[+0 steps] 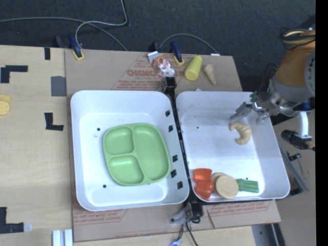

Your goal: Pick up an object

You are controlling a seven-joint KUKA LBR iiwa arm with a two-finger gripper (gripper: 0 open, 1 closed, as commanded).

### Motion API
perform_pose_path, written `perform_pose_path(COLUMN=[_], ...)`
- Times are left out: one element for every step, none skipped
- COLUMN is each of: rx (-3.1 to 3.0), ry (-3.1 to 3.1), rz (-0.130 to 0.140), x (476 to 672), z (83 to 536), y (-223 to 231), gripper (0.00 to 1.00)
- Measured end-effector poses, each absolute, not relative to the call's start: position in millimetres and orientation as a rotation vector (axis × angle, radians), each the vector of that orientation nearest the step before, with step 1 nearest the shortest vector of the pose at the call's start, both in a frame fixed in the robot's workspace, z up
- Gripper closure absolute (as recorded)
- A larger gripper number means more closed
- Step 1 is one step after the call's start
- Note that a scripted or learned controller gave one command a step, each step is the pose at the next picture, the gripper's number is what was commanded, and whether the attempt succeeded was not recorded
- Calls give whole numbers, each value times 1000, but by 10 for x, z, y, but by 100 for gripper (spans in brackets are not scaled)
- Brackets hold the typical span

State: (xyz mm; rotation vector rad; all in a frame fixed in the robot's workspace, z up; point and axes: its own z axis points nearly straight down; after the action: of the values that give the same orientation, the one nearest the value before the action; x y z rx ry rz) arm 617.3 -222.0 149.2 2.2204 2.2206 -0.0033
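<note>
Reaching in from the right edge of the right bin (277, 152), the gripper (246, 111) hangs low over the upper right part of that bin, just above the croissant (241, 132). Its fingers look spread apart, with nothing between them, though they are small in the camera view and I am not fully sure.

The croissant lies on the bin floor near the right wall, well apart from the group in the lower edge: the orange pieces (203, 181), the round cookie (226, 186) and the green piece (248, 185). It looks like a toy food, so I judge it light and rather stiff, with a smooth skin that may slip. Its shape is a curved crescent. The long axis runs roughly from upper left to lower right, and the two tips bend toward the left. The best place to take hold is probably the thick middle, closing across the short width.

The left bin (82, 117) carries a green divided plate (136, 154).
</note>
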Motion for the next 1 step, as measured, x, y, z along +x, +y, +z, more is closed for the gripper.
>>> perform_pose_path(rx=[2221], ry=[2224], rz=[-4], x=[6235], z=[1065], y=[-2230], gripper=[0])
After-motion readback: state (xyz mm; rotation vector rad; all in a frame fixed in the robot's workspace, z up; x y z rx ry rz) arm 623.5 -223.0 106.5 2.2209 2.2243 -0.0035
